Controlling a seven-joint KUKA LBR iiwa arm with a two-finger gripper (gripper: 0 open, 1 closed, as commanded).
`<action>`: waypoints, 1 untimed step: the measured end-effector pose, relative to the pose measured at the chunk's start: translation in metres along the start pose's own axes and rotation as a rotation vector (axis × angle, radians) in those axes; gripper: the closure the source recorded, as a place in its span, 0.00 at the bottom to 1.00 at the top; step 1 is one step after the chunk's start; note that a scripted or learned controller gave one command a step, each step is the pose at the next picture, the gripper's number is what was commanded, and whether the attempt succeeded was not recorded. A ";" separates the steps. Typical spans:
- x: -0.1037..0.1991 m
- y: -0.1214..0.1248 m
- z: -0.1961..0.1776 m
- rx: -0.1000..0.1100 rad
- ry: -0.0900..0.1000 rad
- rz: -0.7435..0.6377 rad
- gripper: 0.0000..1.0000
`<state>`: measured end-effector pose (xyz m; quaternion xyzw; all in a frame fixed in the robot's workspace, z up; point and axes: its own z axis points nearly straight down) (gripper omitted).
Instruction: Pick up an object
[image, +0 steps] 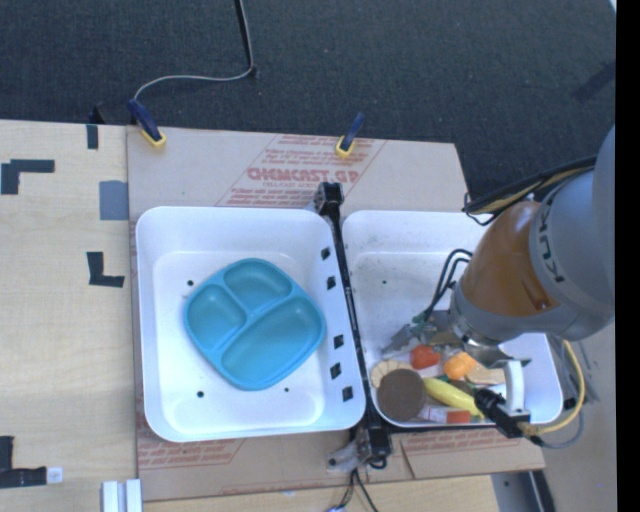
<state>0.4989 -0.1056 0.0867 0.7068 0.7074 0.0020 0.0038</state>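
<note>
The right bin (400, 255) holds a cluster of small objects at its near side: a brown round piece (400, 393), a red piece (425, 356), an orange ball (459, 366), a yellow banana-shaped piece (449, 393) and a cream piece (381, 375). My gripper (425, 332) is low over this cluster, at the red piece, under the grey wrist with its orange band (505, 265). The arm's body hides much of the fingers.
The left bin (160, 240) holds a blue divided plate (255, 322). A black divider (338, 290) runs between the bins. Both bins rest on a cardboard sheet (290, 170) held by yellow clamps (350, 135) at the far edge. Cables (560, 420) hang by the right bin.
</note>
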 end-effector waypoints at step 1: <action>0.000 0.000 -0.010 0.001 0.001 0.001 1.00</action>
